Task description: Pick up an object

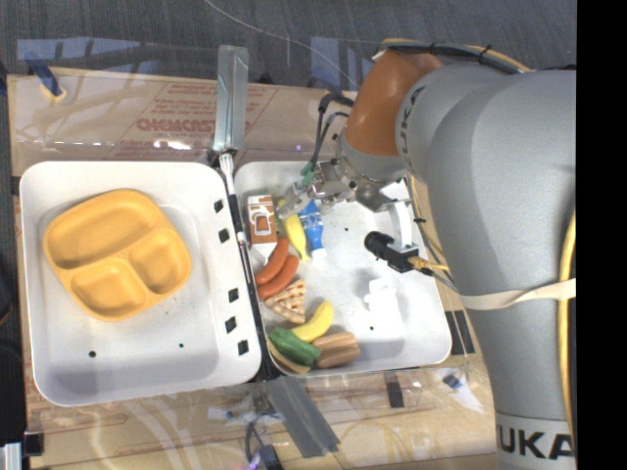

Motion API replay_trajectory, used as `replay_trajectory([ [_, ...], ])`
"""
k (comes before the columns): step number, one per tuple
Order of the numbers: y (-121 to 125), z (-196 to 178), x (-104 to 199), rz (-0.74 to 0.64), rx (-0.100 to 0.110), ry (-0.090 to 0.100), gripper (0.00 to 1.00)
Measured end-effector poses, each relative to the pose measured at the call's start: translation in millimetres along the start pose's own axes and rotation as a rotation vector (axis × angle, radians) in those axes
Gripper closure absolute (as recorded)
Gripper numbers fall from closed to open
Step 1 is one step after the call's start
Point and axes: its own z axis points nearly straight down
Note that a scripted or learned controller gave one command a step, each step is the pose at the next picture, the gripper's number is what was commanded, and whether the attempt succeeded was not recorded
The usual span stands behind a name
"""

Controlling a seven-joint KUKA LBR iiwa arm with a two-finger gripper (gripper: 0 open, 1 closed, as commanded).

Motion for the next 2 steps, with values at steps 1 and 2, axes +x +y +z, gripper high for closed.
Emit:
replay_trajectory([
  [1, 19.8, -77.8, 56.9, 0.404, 0.004, 0.006, 1.0],
  [2, 18.5, -75.5, 56.4, 0.405, 0.009, 0.005, 0.0],
])
